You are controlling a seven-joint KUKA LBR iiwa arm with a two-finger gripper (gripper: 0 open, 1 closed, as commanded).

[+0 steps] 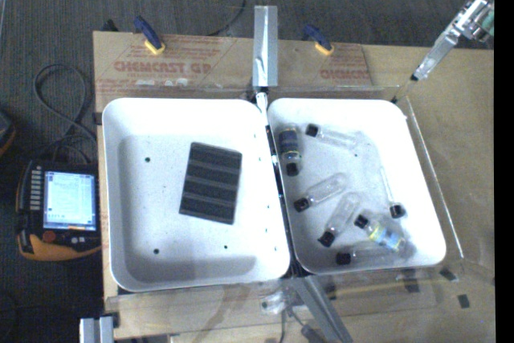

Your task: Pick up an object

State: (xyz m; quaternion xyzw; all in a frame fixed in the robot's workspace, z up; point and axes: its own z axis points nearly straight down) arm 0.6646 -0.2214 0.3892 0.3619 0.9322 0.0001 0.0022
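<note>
Overhead, the camera view shows the table carrying two white bins side by side. The left bin (112, 173) holds a dark ribbed block (211, 182), lying flat near the bin's middle and turned slightly off square. The right bin (418, 173) holds a scatter of clear vials with black caps: one vial (321, 190) lies near the bin's middle, another vial (340, 218) just beside it toward the near edge, a dark small bottle (288, 145) sits against the wall shared with the left bin, and a vial with a blue and yellow label (384, 235) lies by the near right corner.

The tool (450, 36) hangs at the far right corner of the table, outside both bins, well apart from every object; whether it is spread or closed I cannot tell, and nothing appears to be carried by it.

As a judgement, the vials look light, hard, smooth and prone to roll or slip, possibly breakable; gripping one across its body, square to its length, seems safest. The ribbed block looks stiffer and steadier, best taken across its shorter width
</note>
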